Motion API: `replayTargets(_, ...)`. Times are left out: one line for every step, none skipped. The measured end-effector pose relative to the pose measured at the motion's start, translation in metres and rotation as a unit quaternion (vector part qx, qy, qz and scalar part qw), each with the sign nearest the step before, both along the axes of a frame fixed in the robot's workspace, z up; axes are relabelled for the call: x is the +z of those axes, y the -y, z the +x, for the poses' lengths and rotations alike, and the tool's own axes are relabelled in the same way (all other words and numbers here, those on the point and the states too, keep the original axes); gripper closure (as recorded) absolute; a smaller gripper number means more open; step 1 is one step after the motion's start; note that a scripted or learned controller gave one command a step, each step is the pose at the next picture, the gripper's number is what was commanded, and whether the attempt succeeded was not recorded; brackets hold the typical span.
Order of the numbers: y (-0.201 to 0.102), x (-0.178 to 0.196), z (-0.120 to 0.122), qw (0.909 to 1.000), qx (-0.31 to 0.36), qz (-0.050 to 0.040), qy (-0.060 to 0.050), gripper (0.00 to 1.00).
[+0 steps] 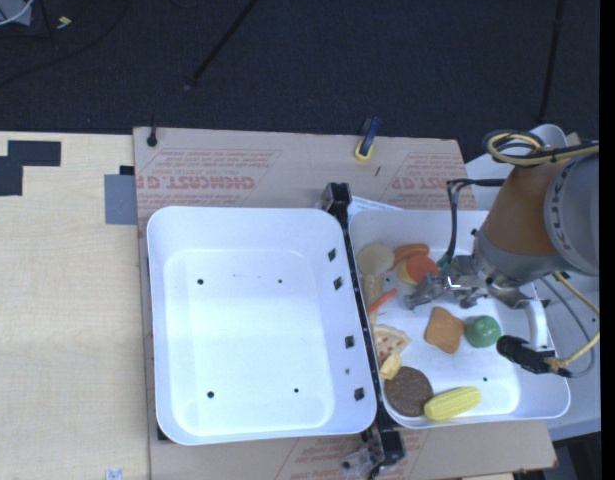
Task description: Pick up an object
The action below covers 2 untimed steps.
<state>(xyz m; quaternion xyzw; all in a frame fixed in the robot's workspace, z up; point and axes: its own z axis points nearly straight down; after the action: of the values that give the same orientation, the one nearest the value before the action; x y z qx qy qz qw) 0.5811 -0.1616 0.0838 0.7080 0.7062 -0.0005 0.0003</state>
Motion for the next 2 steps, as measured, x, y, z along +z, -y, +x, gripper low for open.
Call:
replayTargets(0.0009, 0.0133, -0.0014, 1.0000, -0.002, 0.0015, -0.002, 1.00)
replayTargets(0.0012, 0.0131, -0.0015, 1.0000, -0.003, 0.0015, -0.002, 0.00)
